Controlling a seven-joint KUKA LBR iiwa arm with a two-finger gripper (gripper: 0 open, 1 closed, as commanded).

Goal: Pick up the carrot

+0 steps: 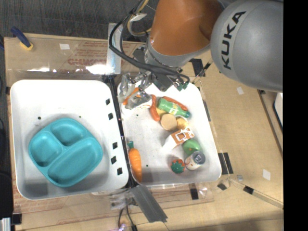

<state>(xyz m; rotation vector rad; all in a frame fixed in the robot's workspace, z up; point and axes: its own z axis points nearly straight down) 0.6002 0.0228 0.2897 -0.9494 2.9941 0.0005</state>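
Arm point(226, 28) cut off by the top and right edges, gripper point(136, 91) too tangled in metal and cable to read, right bin point(211, 143) far rim hidden beneath the wrist, small toys point(179, 166) by the near rim — too small to identify

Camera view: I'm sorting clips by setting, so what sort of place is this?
Probably a robotics lab's pick-and-place bench, not a kitchen. A KUKA arm reaches over two white bins; toy food such as a carrot lies in one, a teal divided plate in the other.
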